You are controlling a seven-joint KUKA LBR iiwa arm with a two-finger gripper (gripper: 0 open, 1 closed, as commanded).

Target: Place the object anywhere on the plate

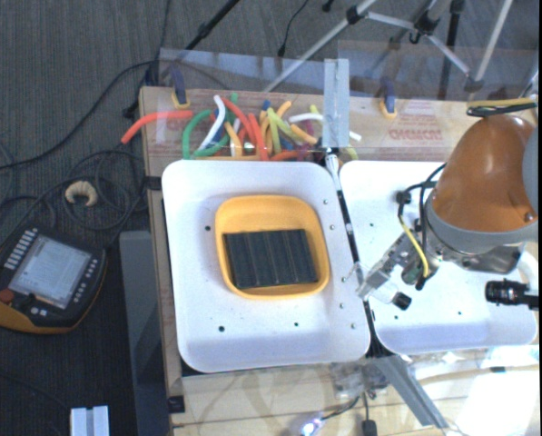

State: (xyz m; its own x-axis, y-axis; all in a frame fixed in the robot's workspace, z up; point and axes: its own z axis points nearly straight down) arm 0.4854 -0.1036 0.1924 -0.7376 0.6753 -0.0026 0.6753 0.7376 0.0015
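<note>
A yellow square plate (227, 227) with rounded corners sits in the middle of the left bin (191, 316). A dark grey ribbed rectangular object (271, 258) lies flat on the plate and covers most of its floor. My gripper (380, 277) hangs over the left edge of the right bin (379, 198), just right of the divide between the bins and apart from the plate. Nothing shows between its tips. The orange-banded wrist (487, 182) looms above it and hides much of the right bin.
Coloured cables (243, 127) are bundled along the bench's far edge behind the left bin. A metal post (336, 107) stands at the back between the bins. A teach pendant (42, 278) lies on the floor to the left.
</note>
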